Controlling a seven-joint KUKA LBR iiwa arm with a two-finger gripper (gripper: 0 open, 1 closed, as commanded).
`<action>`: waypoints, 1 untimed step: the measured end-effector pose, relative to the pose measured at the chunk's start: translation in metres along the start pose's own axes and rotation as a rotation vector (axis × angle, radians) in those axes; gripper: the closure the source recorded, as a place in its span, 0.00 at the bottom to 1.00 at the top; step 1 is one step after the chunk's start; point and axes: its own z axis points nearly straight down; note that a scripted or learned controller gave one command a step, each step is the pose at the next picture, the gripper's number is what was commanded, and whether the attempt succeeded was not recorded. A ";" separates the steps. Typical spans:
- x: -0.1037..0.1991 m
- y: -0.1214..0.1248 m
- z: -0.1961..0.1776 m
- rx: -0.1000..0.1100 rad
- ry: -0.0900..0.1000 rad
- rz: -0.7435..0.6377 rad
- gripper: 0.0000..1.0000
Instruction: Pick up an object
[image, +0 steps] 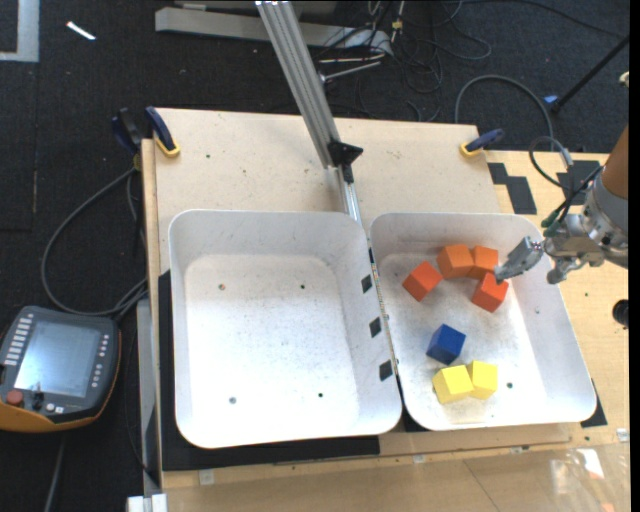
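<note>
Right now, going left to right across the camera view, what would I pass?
Handheld screen → left bin → red block → blue block → right bin's far wall → tool lies over that bin.

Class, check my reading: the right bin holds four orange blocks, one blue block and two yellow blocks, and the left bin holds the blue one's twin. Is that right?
Not quite. The camera view shows no second blue block in the left bin. The rest stands: the right bin holds four orange blocks, one blue block and two yellow blocks.

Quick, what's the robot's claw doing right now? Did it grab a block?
Gripper: low in the right bin, beside the red-orange block. No block shows between its fingers; open or shut cannot be told.
</note>
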 end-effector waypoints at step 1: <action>-0.007 0.009 0.132 0.007 0.002 0.001 0.00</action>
